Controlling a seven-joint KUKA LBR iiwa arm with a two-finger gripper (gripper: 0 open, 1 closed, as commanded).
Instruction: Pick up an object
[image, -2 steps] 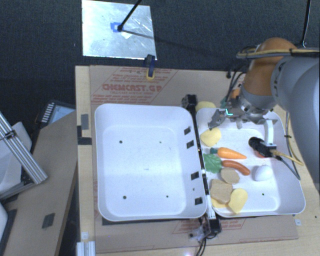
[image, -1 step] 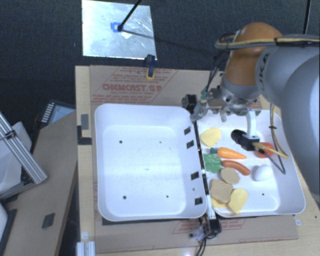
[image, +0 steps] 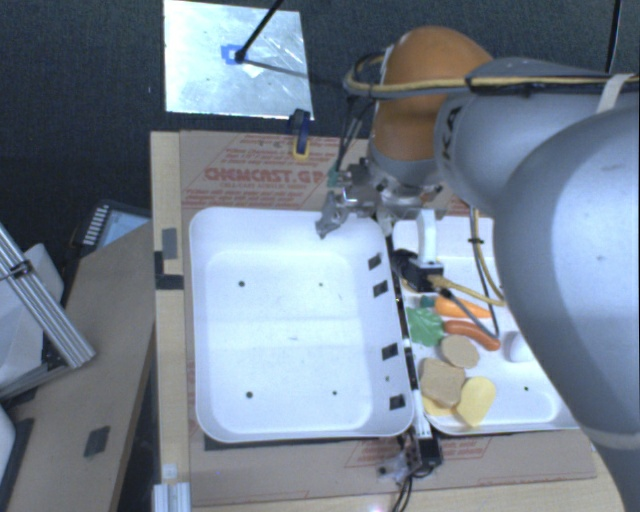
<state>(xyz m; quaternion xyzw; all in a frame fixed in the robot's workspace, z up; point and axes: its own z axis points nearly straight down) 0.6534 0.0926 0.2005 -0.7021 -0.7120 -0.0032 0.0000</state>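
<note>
Oddly, the gripper (image: 330, 222) is hovering over the left bin's (image: 290, 330) far corner, away from the toy food (image: 455, 350) crowding the right bin (image: 530, 400), jaw state unclear.

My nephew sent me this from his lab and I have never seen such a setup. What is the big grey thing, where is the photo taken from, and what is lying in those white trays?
The big grey shape is a robot arm with an orange band above its wrist. It reaches in from the right. The photo comes from one fixed camera above the bench, looking down at a slant.

At the arm's tip is its claw, the grasping part, over the back edge of the left tray. Whether it is open or shut is too small to tell, and I see nothing held in it.

The right tray holds a small pile of what look like toy foods: a green piece, an orange carrot-like stick, a tan round, a bread-like slice and a yellow piece.
</note>
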